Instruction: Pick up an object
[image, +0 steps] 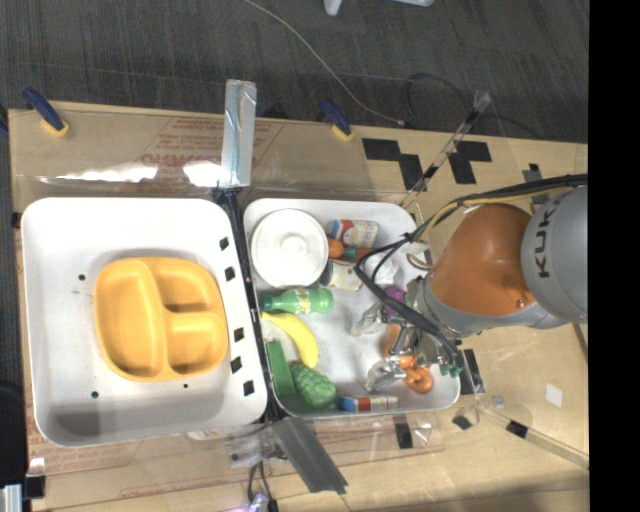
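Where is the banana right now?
The banana lies in the right bin, near its left wall. It sits just below the green bottle and above the bumpy green toy.

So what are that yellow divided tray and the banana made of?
The yellow tray looks like moulded plastic: one even colour, matte, rounded compartment edges. The banana is probably a plastic toy, smooth and uniformly bright yellow, though the view cannot rule out real fruit.
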